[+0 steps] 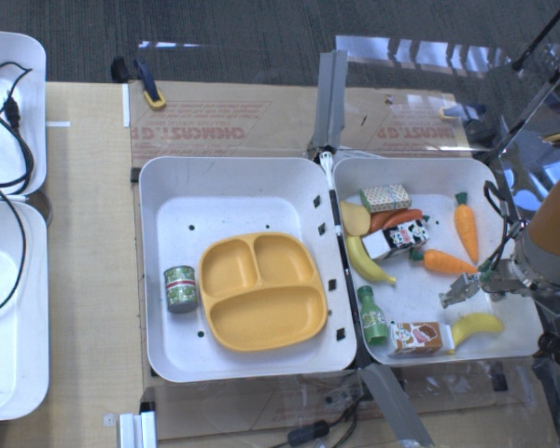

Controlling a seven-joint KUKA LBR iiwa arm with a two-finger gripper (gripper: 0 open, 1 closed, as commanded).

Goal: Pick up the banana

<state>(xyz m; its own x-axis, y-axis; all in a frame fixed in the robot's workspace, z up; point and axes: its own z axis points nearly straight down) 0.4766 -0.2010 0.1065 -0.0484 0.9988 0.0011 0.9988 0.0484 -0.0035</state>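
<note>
L bin [159, 250]: small can [179, 288] lies near the L wall, just beside a yellow divided plate [261, 289] that fills the middle.

R bin [504, 343], going L to R: potato [355, 219] at the L wall w/ a banana [367, 262] just below it, curving down-right along that wall. Green bottle [371, 316] further down, near the front L corner. Patterned box [385, 197] towards the back; red item [395, 219] under it, touching a black-and-white carton [403, 238]. Juice box [416, 337] at the front, next to the bottle. 2nd banana [476, 326] right beside the juice box, front R. Two carrots: one [448, 263] lying mid-bin, one [465, 230] upright-ish nearer the back R.

Gripper [455, 293] reaches in from the R, fingers apart w/ nothing between them, low over the bin floor between the mid carrot and the 2nd banana, close to both.
</note>
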